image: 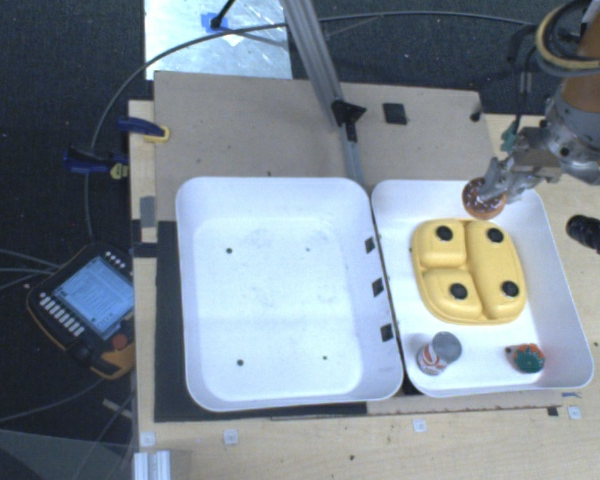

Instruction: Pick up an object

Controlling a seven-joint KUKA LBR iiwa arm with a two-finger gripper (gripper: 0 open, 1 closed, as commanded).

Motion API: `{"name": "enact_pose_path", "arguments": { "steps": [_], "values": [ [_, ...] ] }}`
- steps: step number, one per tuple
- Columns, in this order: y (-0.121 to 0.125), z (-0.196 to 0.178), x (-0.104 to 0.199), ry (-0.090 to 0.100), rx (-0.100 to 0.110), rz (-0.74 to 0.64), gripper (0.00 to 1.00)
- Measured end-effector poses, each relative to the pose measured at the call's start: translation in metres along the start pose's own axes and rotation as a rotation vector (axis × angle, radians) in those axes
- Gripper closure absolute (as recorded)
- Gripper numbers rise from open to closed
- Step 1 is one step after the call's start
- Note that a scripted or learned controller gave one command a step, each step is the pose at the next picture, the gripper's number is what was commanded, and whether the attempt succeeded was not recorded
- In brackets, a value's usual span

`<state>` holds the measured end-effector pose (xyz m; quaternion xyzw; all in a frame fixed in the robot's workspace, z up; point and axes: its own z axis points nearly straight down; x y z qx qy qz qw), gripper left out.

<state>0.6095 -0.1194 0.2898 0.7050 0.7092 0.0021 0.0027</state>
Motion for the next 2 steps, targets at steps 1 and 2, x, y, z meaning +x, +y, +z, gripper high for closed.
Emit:
{"name": "enact_pose_path", "arguments": {
  "steps": [1,2],
  "values": [
    [0.01,0.002,0.052,0.002,0.003,-0.004,1.0],
    [0.025,0.008,0.107,0.002,0.003,-0.004,1.0]
  ]
}}
